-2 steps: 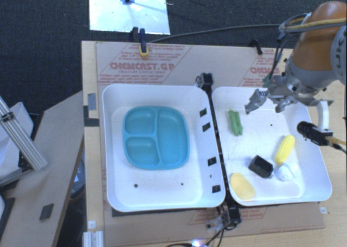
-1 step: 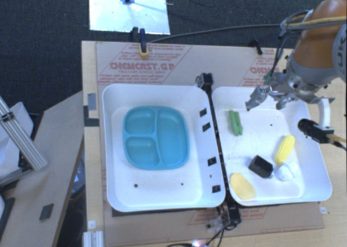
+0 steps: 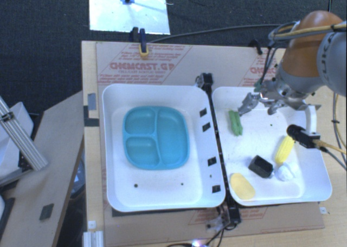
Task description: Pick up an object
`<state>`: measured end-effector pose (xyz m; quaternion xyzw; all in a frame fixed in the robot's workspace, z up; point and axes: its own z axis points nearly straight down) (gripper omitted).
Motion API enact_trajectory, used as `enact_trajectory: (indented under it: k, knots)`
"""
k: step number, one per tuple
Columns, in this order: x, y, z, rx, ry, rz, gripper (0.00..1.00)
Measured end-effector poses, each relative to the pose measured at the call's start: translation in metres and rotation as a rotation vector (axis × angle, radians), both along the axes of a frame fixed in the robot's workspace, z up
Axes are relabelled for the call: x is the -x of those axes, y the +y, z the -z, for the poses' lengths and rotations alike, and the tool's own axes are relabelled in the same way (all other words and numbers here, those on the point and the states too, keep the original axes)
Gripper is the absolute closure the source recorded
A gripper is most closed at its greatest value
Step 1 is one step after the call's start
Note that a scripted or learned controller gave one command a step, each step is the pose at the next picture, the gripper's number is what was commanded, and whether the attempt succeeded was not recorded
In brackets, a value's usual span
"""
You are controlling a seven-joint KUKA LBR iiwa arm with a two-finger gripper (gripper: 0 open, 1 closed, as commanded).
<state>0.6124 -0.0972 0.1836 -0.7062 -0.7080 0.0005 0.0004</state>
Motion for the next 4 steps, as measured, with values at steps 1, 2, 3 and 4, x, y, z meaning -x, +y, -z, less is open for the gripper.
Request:
enact_trajectory:
  k: [1, 2, 3, 4]
  knots:
    - [0.004, -0.001, 0.042, 0.000, 0.000, 0.001, 0.00]
    - [0.004, -0.001, 0.095, 0.000, 0.001, 0.002, 0.00]
    - [0.002, -0.001, 0.081, 0.000, -0.005, 0.002, 1.00]
    - [0.002, 0.002, 0.037, 0.000, -0.005, -0.001, 1.00]
